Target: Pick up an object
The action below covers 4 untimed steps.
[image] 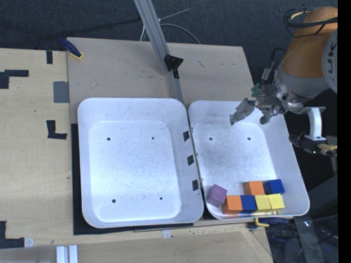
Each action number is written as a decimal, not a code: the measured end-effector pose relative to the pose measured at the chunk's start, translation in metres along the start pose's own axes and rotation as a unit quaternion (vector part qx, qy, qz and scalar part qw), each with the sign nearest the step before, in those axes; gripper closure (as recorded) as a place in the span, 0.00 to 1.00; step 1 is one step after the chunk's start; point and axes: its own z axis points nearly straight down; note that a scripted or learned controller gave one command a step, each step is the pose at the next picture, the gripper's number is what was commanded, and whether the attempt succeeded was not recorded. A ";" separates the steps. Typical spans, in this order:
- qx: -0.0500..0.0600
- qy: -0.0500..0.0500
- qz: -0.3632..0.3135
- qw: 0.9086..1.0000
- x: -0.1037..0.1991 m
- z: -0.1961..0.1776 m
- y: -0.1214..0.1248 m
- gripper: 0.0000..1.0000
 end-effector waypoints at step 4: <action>0.000 0.000 -0.002 1.000 0.005 0.161 0.020 0.00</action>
